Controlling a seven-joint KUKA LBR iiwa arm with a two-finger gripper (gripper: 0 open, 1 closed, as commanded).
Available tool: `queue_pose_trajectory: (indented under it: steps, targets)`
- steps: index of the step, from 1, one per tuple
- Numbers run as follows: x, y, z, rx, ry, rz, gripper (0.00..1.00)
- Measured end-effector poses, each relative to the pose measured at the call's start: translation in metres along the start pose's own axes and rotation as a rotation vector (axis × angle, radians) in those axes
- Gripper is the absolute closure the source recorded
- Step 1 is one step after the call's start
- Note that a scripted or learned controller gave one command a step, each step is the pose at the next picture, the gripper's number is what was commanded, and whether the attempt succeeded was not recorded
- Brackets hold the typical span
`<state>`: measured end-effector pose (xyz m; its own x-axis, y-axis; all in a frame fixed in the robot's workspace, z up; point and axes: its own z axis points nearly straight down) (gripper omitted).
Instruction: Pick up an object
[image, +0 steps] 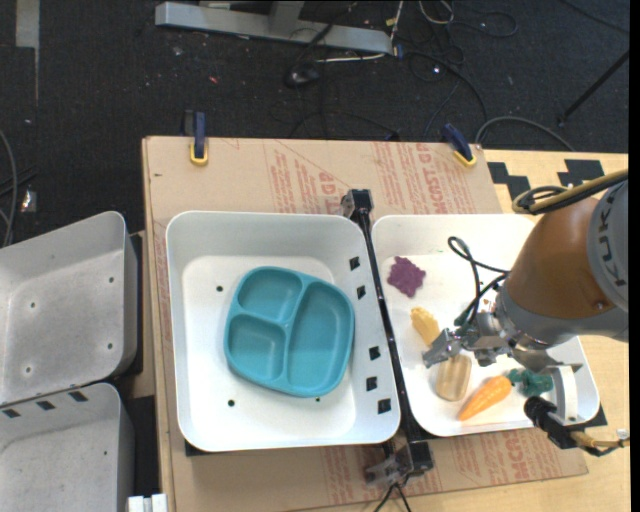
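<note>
Camera view, right bin (480, 235). Item one: a tan, bottle-shaped piece (454, 376), lying on the bin floor near the front edge, directly under my gripper (452, 348). My fingers reach down toward its top end; whether they are wide, narrow or closed on it I cannot tell from this angle. Item two: an orange carrot (485, 397) with a green top, lying slantwise just to the right of the tan piece, close to touching it. Item three: a yellow corn-like piece (425, 323), just behind and to the left of my fingers, near the bin's left wall. Item four: a purple, lumpy toy (406, 276), farther back in the same bin, apart from the others. My orange band (565, 270) and grey wrist hang over the right half of this bin. Left bin (265, 232): one teal divided plate (290, 331) with three compartments, lying flat near the middle, tilted slightly askew to the bin walls.
</note>
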<state>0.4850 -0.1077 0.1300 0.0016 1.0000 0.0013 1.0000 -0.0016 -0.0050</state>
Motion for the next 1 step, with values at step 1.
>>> queue_pose_trajectory:
  steps: [1]
  targets:
    - [0.0006, -0.0009, 0.0402, 0.0, 0.0, 0.0, 0.0]
